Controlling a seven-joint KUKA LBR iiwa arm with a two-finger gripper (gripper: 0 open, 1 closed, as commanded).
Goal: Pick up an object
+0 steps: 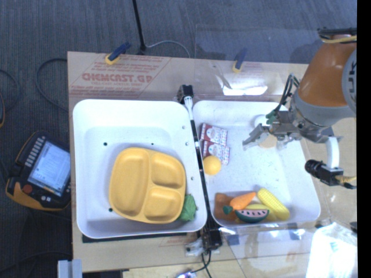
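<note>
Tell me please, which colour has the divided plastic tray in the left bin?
Yellow. The divided plastic tray shows plainly in the camera view, in the left white bin.

The scene is viewed by one fixed camera set above the tabletop (116,74), angled down at a slant. Both white bins (87,132) are framed from moderate height. The arm (330,80) is seen entering from the right.

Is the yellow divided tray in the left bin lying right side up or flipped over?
Right side up. The yellow tray shows its three recessed compartments facing the camera, and it lies flat on the left bin's floor.
</note>
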